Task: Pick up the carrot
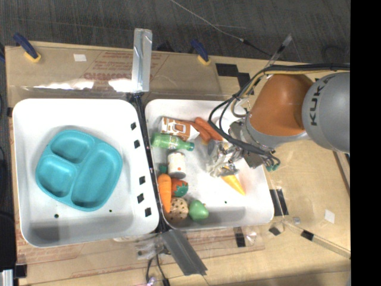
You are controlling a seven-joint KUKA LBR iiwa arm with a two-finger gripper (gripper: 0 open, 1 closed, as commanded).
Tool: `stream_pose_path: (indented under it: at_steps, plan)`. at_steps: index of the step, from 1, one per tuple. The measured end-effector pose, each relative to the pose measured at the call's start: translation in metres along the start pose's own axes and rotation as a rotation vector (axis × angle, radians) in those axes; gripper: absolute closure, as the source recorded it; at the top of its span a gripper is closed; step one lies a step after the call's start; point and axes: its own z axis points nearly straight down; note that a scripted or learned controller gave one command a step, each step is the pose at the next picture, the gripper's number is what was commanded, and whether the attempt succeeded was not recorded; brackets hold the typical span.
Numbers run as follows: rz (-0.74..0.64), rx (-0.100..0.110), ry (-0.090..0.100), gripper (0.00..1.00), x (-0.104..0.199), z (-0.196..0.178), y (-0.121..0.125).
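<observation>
The carrot (164, 186) is orange and lies lengthwise against the left wall of the right bin (257, 202), near its front. My gripper (222, 163) hangs over the middle right of that bin, about a hand's width to the right of the carrot and apart from it. Just below the gripper lies a yellow-orange wedge (234, 183). The grey arm with its orange band (280, 106) reaches in from the right and covers the bin's right rim.
Around the carrot lie a red-and-green fruit (180, 188), a speckled cookie (178, 206), a green fruit (199, 210), a white can (177, 162), a green bottle (171, 142), an orange box (174, 127) and a sausage (207, 130). The left bin (24, 219) holds a teal divided plate (79, 168).
</observation>
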Motion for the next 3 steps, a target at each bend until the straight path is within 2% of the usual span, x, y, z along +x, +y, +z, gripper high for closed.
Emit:
stream_pose_path:
  at_steps: [1,2,3]
  plan:
    - [0.061,0.008,-0.006,1.00,-0.043,-0.132,-0.007]
    - [-0.111,0.004,-0.002,1.00,-0.086,-0.179,-0.035]
    - [-0.469,-0.002,0.004,1.00,-0.070,-0.166,-0.024]
